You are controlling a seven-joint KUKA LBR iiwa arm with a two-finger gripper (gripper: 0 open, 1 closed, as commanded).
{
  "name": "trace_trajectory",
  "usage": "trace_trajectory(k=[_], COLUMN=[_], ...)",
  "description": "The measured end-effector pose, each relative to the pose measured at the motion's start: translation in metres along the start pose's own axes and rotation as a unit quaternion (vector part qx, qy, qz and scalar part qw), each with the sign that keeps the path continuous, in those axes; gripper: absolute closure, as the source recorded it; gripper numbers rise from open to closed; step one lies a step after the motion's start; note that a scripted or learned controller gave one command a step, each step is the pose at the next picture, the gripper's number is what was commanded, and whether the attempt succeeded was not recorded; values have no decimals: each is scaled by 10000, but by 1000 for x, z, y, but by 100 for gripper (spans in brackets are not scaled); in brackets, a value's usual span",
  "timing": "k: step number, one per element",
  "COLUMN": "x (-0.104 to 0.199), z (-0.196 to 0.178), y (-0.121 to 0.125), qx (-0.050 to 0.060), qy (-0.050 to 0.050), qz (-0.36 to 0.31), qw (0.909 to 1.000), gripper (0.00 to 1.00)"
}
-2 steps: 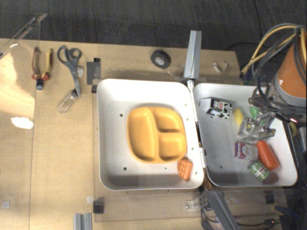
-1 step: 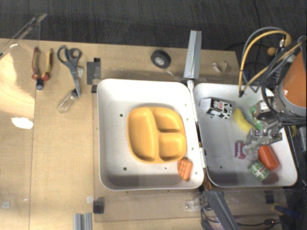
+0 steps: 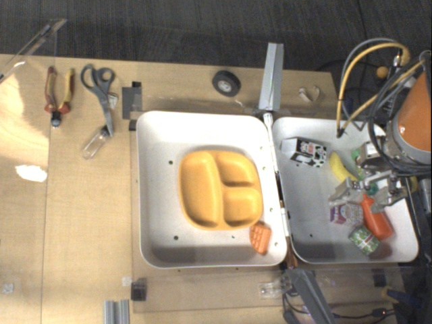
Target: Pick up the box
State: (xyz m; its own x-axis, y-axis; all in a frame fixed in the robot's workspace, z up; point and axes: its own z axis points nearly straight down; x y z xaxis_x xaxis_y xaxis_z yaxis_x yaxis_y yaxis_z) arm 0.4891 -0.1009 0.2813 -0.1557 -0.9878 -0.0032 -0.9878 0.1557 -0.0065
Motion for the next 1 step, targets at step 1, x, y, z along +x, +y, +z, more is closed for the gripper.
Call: trace_trajectory(k=[1], x=[43], z=[63], y=[-100], qx=[-2], qy=[-4], qz=[404], qw=[9992], gripper=[0])
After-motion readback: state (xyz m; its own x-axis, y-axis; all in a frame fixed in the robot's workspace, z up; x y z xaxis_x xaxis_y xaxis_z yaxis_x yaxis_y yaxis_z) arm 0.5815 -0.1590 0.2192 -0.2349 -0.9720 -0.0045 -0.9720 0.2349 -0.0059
